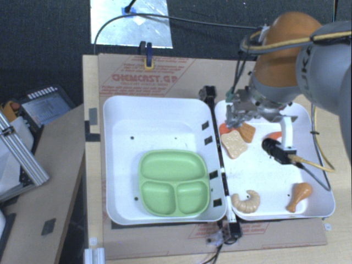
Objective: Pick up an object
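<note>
Camera view has the gripper (236, 117) low over the right bin (264, 175), at about 10 o'clock of that bin, right on top of a little cluster of toy food. Whether it's open or closed can't be made out from this angle, since the wrist hides too much, and nothing is visibly held.

The likely target is that cluster: a tan bread slice (235, 144), with an orange wedge (248, 132) touching it at its 1 o'clock and a small red piece (223, 129) just beside it at 10 o'clock.

The crowding looks like the main risk. With three pieces packed together, the gripper could come down on an edge and shove them apart instead of closing on one. It could also pinch two at once, and then one slips out on the lift. The bread slice lies flat, so it probably gives very little to grab from above. The cluster also sits near the bin's 9 o'clock wall, so a slightly off approach might clip the rim or pin the red piece against it.

The curled shrimp (247, 202) at 7 o'clock and the drumstick (298, 196) at 5 o'clock sit well apart and look like easier picks. The left bin (118, 147) holds a green plate (173, 183).
</note>
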